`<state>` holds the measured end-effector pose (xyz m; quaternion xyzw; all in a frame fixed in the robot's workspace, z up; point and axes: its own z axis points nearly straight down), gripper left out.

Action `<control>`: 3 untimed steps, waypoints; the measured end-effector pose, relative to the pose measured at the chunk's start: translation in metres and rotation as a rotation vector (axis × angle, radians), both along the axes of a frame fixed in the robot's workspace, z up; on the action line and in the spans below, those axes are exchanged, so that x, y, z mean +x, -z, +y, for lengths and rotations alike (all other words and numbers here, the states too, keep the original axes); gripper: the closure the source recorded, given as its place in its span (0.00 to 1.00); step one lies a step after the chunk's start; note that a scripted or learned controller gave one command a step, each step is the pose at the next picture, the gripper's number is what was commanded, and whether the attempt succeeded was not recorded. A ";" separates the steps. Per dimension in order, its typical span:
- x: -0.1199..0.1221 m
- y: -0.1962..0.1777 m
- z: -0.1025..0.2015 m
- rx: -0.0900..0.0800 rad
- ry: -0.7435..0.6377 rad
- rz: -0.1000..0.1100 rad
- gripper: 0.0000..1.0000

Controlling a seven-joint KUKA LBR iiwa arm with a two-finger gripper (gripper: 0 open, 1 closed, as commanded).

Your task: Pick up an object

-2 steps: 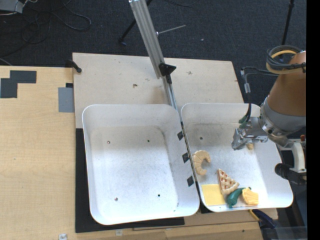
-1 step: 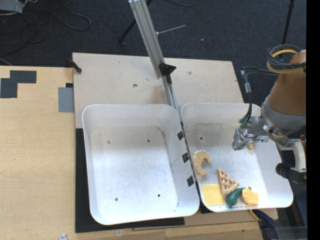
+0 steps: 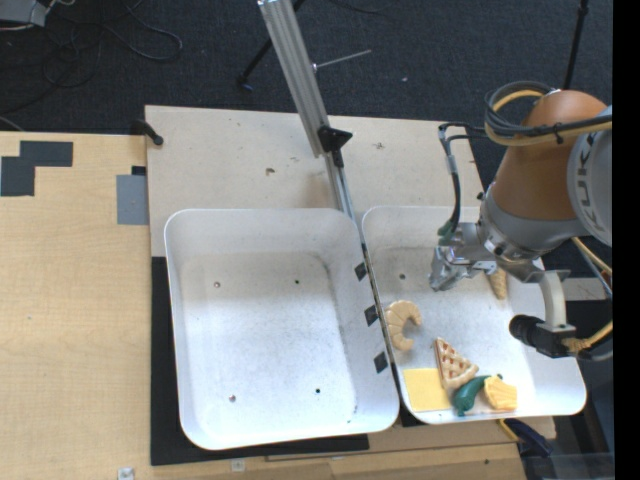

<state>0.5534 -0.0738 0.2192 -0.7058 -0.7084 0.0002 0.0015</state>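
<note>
Objects for picking lie in the right white bin (image 3: pixel 570 393): a tan curved croissant (image 3: pixel 403 323), a waffle-patterned triangular wedge (image 3: pixel 454 362), a flat yellow square (image 3: pixel 424 389), a teal piece (image 3: pixel 467 395) and a small yellow chunk (image 3: pixel 501 396), clustered near the front edge. The metal claw (image 3: pixel 447 270) hangs over the bin's middle, behind the croissant; whether it is open or closed cannot be told. Beside it on the tabletop (image 3: pixel 240 153) sits the left bin (image 3: pixel 180 268), smooth and speckled.

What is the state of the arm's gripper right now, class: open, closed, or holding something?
Gripper: cannot be told at this angle; it hangs over the right bin, nothing visibly held.
</note>
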 end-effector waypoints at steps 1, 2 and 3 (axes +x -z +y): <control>0.015 0.008 0.048 0.000 -0.001 0.000 1.00; 0.029 0.008 0.107 0.001 -0.002 0.000 1.00; 0.056 0.006 0.157 -0.001 0.000 -0.002 1.00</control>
